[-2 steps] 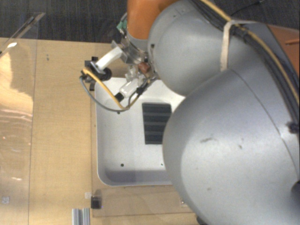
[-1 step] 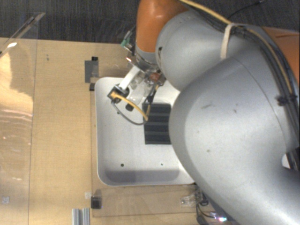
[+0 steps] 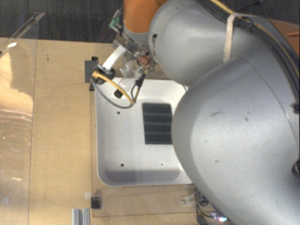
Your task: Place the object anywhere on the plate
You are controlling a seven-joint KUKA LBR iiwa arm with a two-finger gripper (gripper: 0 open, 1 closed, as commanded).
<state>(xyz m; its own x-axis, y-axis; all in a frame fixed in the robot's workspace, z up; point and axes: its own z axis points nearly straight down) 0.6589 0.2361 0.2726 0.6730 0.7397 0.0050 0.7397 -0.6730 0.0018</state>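
Camera view
Landmark: we take the shallow white plastic bin (image 3: 117, 144) as our reference; its rounded rim sits on the pale wooden bench (image 3: 51, 135).
Arm: we see the large grey robot arm with an orange band (image 3: 220, 93) covering the bin's right side and far corner.
Gripper: the two-finger gripper (image 3: 127, 69) hangs over the bin's far left corner, with a yellow-and-black cable looping beside it.
Fingers: we cannot tell whether they are spread or pressed together.
Dark ribbed rectangular panel (image 3: 157, 123): it lies flat on the bin's floor, near its middle, just beside the arm.
Task object and plate: we cannot make out either.
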